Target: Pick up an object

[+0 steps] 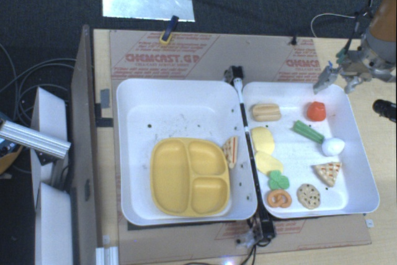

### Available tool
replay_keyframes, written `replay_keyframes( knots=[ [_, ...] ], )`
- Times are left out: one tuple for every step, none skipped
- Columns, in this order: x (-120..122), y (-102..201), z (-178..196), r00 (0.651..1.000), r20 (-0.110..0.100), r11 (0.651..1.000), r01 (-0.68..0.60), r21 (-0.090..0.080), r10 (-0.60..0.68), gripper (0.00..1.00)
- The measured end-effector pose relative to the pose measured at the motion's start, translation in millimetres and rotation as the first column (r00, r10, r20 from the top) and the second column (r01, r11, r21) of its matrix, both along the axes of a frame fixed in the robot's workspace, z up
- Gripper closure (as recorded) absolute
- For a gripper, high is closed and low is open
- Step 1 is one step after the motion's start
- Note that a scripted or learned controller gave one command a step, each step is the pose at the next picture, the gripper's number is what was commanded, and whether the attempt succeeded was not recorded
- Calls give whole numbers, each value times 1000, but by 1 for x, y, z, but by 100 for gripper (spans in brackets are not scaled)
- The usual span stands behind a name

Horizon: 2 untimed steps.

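Note:
The right bin point(363, 161) holds several toy foods: a tan bun point(266, 112), a red tomato point(316, 111), a green bean pod point(307, 131), a white egg point(333, 146), two yellow pieces point(263, 139), a green lump point(278, 180), a pretzel point(279, 198), a cookie point(308, 195) and a pizza slice point(327, 172). My gripper point(339, 80) hangs over the bin's far right rim, up and to the right of the tomato. It is open, with nothing between its spread fingers.
The left bin point(139, 112) holds a yellow divided plate point(189, 177) and a striped wedge point(231, 151) leaning by the shared wall. A black clamp point(236, 74) sits at the far end of the divider. Cables point(332, 18) loop behind the right bin.

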<state>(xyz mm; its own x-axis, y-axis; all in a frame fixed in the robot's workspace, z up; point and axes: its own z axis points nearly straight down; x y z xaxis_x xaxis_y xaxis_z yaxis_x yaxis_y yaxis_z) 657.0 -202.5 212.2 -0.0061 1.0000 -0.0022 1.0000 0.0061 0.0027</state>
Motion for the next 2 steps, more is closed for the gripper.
replay_keyframes(
  knots=[
    [8,-4,-47,1000,-3,1000,1,1,-1,0],
    [-17,10,-117,1000,-4,1000,5,3,-5,0]
  ],
)
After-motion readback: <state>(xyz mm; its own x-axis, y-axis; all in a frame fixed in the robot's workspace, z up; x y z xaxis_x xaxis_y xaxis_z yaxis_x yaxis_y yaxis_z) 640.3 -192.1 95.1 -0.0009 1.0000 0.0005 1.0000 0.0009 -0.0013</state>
